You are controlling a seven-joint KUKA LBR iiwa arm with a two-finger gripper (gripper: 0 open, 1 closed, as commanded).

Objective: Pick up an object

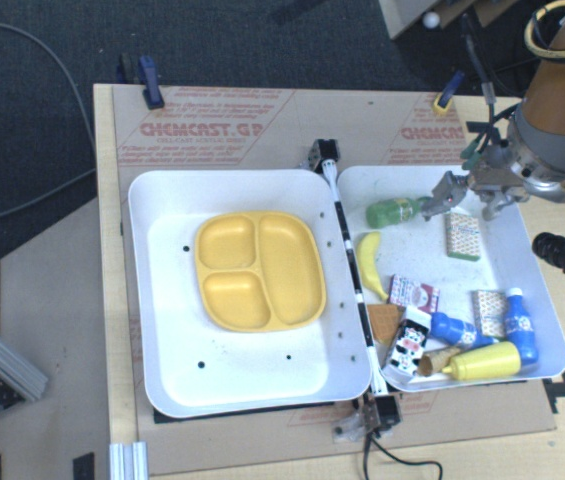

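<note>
Gripper hovers over the top of the right bin, nothing between its fingers.

The gripper has its fingers spread apart and empty. The nearest thing is a green bottle at its nine o'clock, lying on its side with its long axis running left to right, cap end toward the fingers. A small patterned packet lies just below at six o'clock. A banana lies farther off at about eight o'clock, by the right bin's left wall.

Right bin front crowded; patch beside banana open.
</note>
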